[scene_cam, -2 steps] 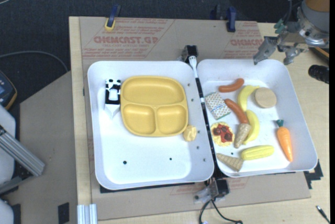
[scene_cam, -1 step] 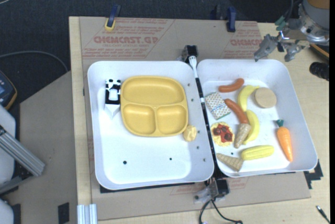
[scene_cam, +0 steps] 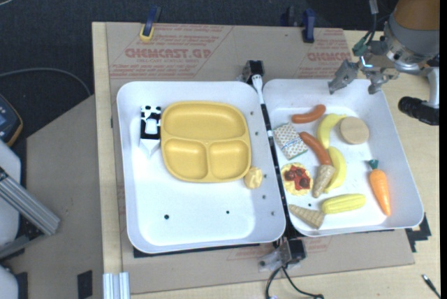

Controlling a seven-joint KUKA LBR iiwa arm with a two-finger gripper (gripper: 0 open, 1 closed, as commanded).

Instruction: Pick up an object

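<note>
Grey two-finger gripper (scene_cam: pixel 357 79) hangs above far edge of right shallow white bin (scene_cam: pixel 398 151), fingers spread wide, nothing between them. Toy food lies scattered in that bin: orange plastic carrot (scene_cam: pixel 379 191) near right edge, yellow banana (scene_cam: pixel 331 144) mid-bin, yellow corn cob (scene_cam: pixel 342 203) toward near edge. Yellow three-compartment plastic plate (scene_cam: pixel 206 140) sits in left white bin (scene_cam: pixel 140 221).

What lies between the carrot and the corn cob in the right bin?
In the camera view, nothing: bare white floor of the right bin separates the carrot from the corn cob.
</note>
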